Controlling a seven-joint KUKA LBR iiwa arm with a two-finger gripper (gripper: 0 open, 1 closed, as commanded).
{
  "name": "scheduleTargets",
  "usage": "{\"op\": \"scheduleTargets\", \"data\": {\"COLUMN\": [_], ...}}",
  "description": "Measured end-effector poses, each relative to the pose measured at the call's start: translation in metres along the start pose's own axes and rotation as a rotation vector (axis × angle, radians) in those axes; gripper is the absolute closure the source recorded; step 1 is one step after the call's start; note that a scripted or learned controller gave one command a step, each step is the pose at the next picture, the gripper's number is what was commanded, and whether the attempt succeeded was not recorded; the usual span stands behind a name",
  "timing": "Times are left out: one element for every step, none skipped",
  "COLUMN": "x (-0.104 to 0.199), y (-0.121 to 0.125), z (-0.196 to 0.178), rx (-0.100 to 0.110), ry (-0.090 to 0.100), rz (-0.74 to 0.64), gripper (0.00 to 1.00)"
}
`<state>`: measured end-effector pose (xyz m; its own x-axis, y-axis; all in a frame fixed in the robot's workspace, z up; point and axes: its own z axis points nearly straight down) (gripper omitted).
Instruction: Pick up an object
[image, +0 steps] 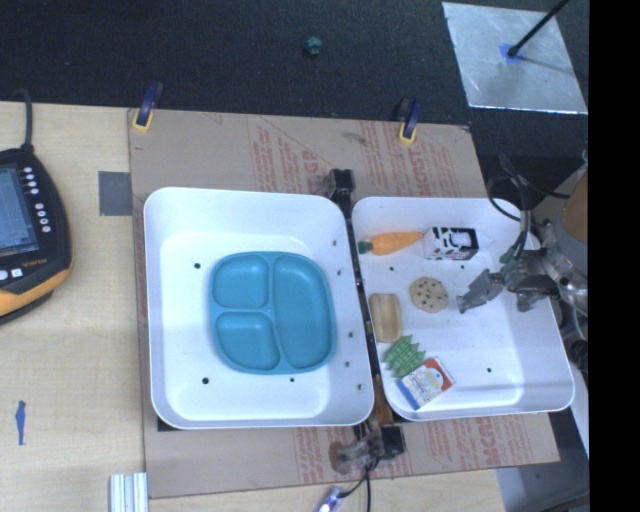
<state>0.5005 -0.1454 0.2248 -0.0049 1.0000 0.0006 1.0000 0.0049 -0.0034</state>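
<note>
The right bin (530, 385) holds several small items. An orange carrot (392, 242) and a black-and-white carton (452, 241) lie at its back. A round cookie (428, 294) sits in the middle, with a tan block (385, 316) at the left wall. A green leafy piece (405, 354) and a red, white and blue packet (425, 382) lie near the front. My gripper (496, 299) hangs over the right half of this bin, just right of the cookie. It is open, with nothing between its fingers.
The left bin (180, 390) holds a blue divided plate (272, 310). A teach pendant (25, 230) rests on the bench at far left. Clamps (147, 108) pin the cardboard at the back. Cables trail by the arm at the right bin's far corner.
</note>
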Motion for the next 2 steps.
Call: {"op": "scheduleTargets", "data": {"x": [0.033, 0.011], "y": [0.034, 0.081], "z": [0.091, 0.133], "rx": [0.002, 0.001], "ry": [-0.001, -0.001], "rz": [0.0, -0.002], "gripper": [0.0, 0.0]}}
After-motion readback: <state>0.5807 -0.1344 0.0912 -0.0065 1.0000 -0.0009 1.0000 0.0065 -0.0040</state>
